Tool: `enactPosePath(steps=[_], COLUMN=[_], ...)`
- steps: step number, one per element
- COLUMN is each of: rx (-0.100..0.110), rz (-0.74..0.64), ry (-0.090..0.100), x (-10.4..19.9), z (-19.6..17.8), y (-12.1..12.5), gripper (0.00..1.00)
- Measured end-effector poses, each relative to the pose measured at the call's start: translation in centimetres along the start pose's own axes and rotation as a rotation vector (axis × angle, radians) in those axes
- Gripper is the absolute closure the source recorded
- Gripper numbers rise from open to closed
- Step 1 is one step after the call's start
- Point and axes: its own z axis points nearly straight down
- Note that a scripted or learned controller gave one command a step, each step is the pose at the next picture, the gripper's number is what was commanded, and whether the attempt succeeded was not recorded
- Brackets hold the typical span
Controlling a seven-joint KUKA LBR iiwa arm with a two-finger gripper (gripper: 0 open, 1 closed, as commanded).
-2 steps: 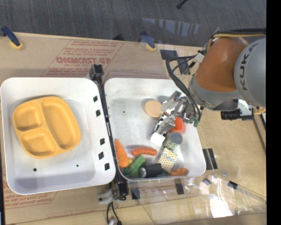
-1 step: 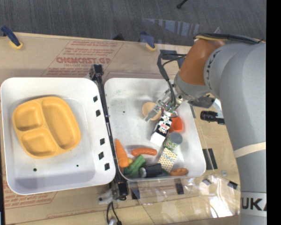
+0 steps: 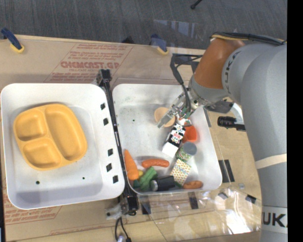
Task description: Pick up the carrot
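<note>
Probably a lab — clamped cardboard bench (image 3: pixel 91 59), bins (image 3: pixel 55 193).

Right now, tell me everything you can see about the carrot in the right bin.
The carrot is a small orange toy-like piece, smooth and plastic-looking, tapered, with its narrow end pointing up the view and its thicker end lower down. It lies flat on the floor of the right bin, against the left wall near the front corner. Its lower end touches a green vegetable. The pincer is apart from it, farther back.
</note>
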Motion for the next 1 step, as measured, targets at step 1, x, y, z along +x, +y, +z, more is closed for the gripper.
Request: enactPosePath(steps=[1], rx=[0.0], rz=[-0.249], ry=[0.006], x=[2.95], z=[1.17], y=[0.09], gripper=[1.0])
